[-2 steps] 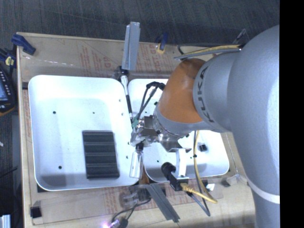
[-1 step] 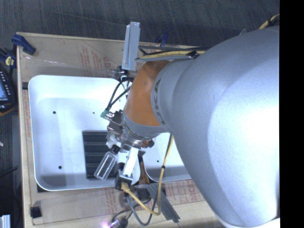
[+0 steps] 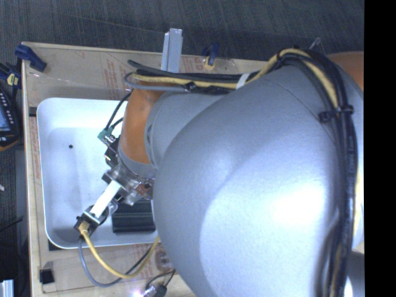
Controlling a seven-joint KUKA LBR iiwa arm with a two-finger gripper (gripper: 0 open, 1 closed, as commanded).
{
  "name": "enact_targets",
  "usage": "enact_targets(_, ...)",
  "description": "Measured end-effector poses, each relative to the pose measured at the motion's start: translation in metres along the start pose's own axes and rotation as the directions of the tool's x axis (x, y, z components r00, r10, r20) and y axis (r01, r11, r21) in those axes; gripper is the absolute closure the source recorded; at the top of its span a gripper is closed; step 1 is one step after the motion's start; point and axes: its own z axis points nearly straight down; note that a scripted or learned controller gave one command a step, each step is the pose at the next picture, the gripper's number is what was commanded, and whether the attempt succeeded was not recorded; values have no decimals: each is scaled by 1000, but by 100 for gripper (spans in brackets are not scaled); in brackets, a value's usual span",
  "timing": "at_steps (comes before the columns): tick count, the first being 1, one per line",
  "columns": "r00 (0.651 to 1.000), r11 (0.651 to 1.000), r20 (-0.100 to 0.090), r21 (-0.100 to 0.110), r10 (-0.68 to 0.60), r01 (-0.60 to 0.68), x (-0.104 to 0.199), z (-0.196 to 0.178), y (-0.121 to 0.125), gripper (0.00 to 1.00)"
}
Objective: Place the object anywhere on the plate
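My grey arm, with its orange band [image 3: 135, 125], reaches over the left white bin [image 3: 59, 166] and covers most of the scene. Its wrist hangs low over the bin's near right part. The gripper [image 3: 132, 218] appears as a dark block just above the bin floor near the front wall. A white bracket [image 3: 102, 206] sticks out from the wrist toward the bin's front left corner and ends in a yellow cable. What lies under the gripper is hidden by the wrist.
A tiny dark speck [image 3: 70, 146] lies on the left bin's floor. Yellow and grey cables [image 3: 102, 262] loop over the bench in front of the bin. Blue clamps [image 3: 28, 55] sit at the bench's back edge.
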Motion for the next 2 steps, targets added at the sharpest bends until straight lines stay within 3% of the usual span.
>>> enact_targets(1,998,998,0,-1,-69,69,73,-46,7,100)
enact_targets(2,959,959,1,-1,-282,282,124,19,54,100)
